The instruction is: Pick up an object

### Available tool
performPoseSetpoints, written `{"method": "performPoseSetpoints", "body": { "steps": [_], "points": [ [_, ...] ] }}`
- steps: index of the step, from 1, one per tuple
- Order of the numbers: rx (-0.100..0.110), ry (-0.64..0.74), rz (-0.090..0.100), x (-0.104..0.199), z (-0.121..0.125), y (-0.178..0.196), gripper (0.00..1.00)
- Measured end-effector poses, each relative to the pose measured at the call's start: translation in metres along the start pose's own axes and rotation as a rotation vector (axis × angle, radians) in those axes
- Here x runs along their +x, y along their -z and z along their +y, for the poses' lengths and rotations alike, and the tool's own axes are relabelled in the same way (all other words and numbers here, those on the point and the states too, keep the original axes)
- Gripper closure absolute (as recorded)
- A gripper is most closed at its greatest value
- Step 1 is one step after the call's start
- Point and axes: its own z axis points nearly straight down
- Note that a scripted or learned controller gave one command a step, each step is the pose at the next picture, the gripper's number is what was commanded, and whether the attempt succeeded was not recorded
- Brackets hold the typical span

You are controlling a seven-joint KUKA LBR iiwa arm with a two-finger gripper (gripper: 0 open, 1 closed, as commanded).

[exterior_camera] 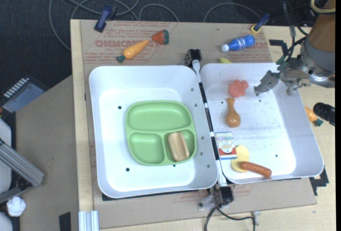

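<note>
The right bin [298,134] holds a pink-red lump [238,87], a tan drumstick [232,112], a small printed carton [226,145], a yellow piece [241,152] and a sausage [256,169]. My gripper [277,85] hangs over the bin's far right part, to the right of the pink-red lump. Its two dark fingers [264,85] stand spread apart with nothing between them. In the left bin [106,118] lies a green divided plate [154,118] with a bread roll [178,146] in its front right compartment.
On the cardboard behind the bins lie a toy carrot [134,49], a red and green toy [161,37], a blue bottle [238,43] and a blue clip [105,17]. An orange piece [310,114] sits outside the right bin's right wall.
</note>
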Motion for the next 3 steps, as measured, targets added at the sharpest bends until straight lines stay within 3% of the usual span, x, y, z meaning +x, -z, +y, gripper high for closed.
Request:
{"method": "performPoseSetpoints", "body": {
  "steps": [1,2,3],
  "points": [
    [0.004,0.001,0.002,0.058,-0.027,-0.093,0.0],
    [0.004,0.0,0.001,0.058,-0.011,-0.143,0.0],
    [0.001,-0.001,0.001,0.058,-0.01,-0.132,1.0]
  ]
}}
